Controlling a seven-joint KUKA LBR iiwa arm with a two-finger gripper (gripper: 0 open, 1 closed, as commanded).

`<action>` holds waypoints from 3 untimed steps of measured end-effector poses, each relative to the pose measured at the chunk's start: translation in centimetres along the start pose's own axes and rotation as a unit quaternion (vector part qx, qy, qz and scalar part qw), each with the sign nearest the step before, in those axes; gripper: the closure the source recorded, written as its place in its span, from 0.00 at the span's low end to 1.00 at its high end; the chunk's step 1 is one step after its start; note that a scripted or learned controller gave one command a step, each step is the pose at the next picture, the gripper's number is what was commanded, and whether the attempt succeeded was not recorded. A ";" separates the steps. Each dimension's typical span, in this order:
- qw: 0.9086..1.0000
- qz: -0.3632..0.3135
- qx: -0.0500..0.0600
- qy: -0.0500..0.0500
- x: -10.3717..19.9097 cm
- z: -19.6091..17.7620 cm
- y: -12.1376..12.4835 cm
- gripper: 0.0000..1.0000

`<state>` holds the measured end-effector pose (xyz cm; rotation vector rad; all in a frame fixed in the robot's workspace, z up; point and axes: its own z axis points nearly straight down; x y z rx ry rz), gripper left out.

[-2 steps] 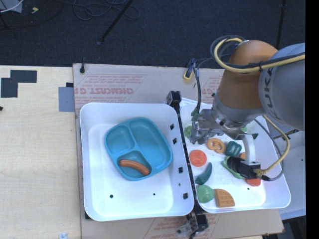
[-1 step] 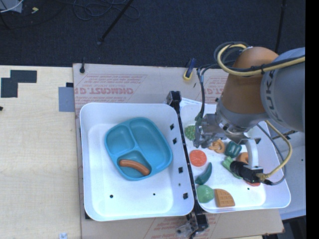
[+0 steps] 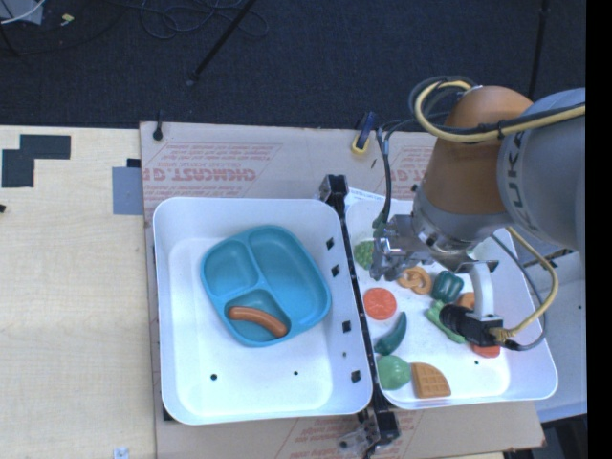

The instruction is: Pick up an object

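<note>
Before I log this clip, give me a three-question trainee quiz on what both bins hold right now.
1. True or false: the hot dog lies in a compartment of the blue divided plate.
2. Which bin is the gripper over? A) the left bin B) the right bin C) neither
3. Fill in: the waffle lies near the right bin's ____ edge in the camera view (upper or lower).

Key: 1 true. 2 B; the arm reaches in from the right and hangs above the toy food there. 3 lower, beside a green piece.
</note>
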<state>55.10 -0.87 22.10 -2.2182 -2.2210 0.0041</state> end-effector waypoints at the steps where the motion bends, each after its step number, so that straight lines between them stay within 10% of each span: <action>1: 1.000 0.001 0.001 0.000 0.3 -0.2 -1.0 1.00; 3: 1.000 0.001 0.000 0.000 1.3 -0.2 -1.0 1.00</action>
